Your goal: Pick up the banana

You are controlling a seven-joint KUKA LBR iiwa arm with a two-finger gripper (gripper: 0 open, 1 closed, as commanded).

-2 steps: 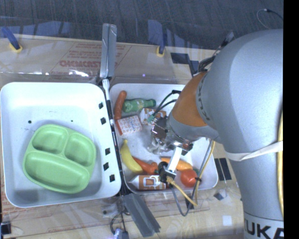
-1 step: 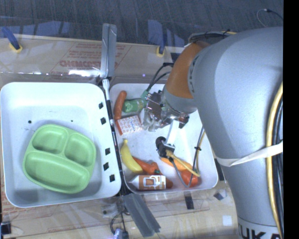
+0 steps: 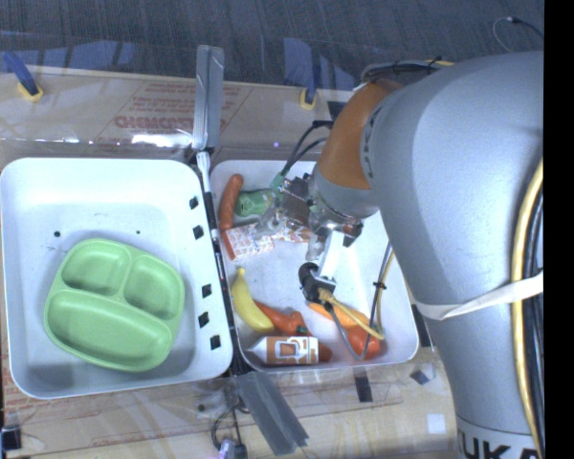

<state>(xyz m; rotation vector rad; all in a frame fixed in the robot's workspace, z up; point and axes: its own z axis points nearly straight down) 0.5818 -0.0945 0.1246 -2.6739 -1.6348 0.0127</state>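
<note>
The banana lies in the right bin, against its left wall toward the near corner, touching a carrot. A bottle lies along that bin's near wall. The gripper hangs over the bin's far half, above a packet. Whether it is spread or closed, I cannot tell.

Left bin, left half of frame: green three-compartment plate lying flat toward its lower left. Right bin, centre: red-orange sausage along the upper-left wall, green item just beside it, red-and-white packet below those. Carrot lower centre. White bottle with an orange label on its side against the bottom wall.
</note>
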